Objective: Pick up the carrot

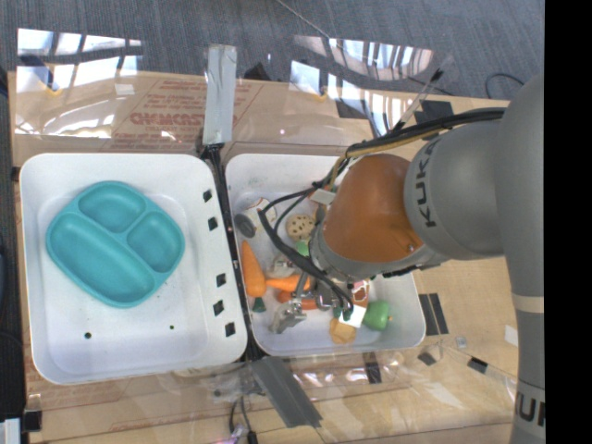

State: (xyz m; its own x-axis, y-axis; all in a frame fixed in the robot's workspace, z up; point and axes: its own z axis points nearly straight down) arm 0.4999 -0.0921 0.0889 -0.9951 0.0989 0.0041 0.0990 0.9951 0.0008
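Carrot (252, 269): lies lower centre, against right bin (407, 333) wall, likely awkward to reach. Gripper (301, 311): low beside it; open-or-closed state unclear.

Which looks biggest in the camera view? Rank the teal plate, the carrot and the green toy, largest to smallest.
1. Teal plate, in the left bin, by far the largest.
2. Carrot, in the right bin near the divider.
3. Green toy, near the right bin's front edge; partly hidden by the arm, so its full size is uncertain.
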